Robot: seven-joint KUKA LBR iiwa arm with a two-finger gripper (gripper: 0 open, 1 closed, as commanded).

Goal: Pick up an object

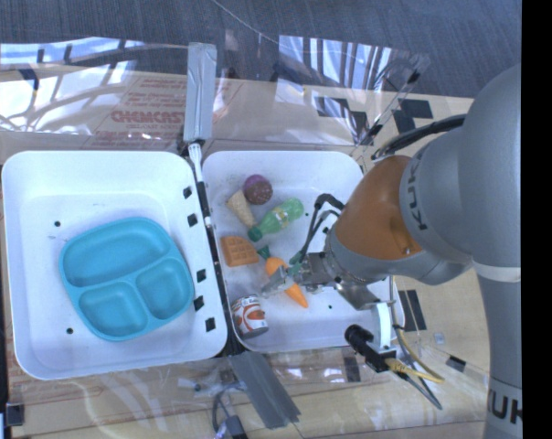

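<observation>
Rig: I'm watching from the fixed overhead camera; the arm [413, 218] reaches in from the right over the right bin [345, 167].

Pincer: the pincer [290, 280] is low in the right bin, just beside the carrot. The fingers look slightly parted, their tips close around the carrot's upper end, but the metal blurs into the orange there. I cannot tell from this view whether it is open or closed, or whether it grips anything.

Target, my judgement: the carrot [292, 289], a small orange piece lying near the middle of the right bin, toward its front wall.

Key relation: the carrot lies right at the fingertips, just below and a touch left of them in the picture. Its long axis runs diagonally, from upper left to lower right. The fingers seem to come in from the right, roughly across that axis, which suits a pinch across the narrow width.

Neighbours: orange cracker [238, 251] to the left, green bottle [281, 217] above it, purple ball [257, 189] and pale cone [242, 208] farther back, small can [249, 315] at the front left corner. All are apart from the carrot.

Left bin: holds a blue divided tray [125, 277]; not involved.

Stage, my judgement: at the grasp point, lift not yet begun.

Risk: a tapered, smooth carrot could squirt out sideways if the pinch lands off centre.
</observation>
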